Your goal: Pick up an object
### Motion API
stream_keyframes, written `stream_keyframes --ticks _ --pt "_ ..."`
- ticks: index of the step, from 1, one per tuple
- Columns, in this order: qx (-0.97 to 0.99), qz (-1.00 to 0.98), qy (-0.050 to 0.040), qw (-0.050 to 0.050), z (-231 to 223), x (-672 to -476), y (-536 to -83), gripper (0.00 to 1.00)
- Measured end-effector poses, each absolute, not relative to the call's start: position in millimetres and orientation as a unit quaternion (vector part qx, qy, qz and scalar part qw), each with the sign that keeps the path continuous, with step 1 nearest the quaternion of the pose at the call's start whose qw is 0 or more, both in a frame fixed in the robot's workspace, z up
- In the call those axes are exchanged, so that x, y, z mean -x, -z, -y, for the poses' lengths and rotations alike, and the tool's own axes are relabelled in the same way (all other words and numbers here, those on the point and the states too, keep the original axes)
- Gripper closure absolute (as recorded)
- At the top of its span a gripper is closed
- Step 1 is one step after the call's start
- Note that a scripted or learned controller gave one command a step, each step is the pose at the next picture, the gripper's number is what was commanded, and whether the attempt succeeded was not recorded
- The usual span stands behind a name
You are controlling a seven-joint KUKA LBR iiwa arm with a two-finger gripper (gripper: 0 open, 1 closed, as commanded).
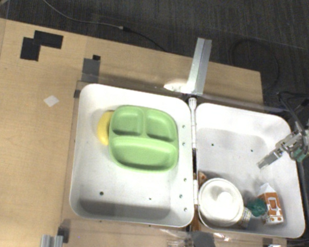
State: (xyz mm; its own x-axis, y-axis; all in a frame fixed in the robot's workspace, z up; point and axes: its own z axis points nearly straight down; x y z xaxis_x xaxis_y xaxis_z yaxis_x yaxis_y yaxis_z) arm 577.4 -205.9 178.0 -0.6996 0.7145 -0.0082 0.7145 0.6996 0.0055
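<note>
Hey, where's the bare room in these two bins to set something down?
Left bin: a bare strip along the near wall, below the green divided plate, which has a yellow object tucked at its left. Right bin: the far half is bare, left of the gripper. Its near edge is crowded: white bowl, teal item, orange-and-white packet.

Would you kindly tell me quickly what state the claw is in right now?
Claw: above the right bin, nothing visible between its fingers; open or closed cannot be told.
</note>
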Motion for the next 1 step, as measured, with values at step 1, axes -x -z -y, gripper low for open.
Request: stream_keyframes --ticks 1 --pt "-0.361 -0.933 -0.0004 0.003 206.1 -488.4 -160.9 0.0"
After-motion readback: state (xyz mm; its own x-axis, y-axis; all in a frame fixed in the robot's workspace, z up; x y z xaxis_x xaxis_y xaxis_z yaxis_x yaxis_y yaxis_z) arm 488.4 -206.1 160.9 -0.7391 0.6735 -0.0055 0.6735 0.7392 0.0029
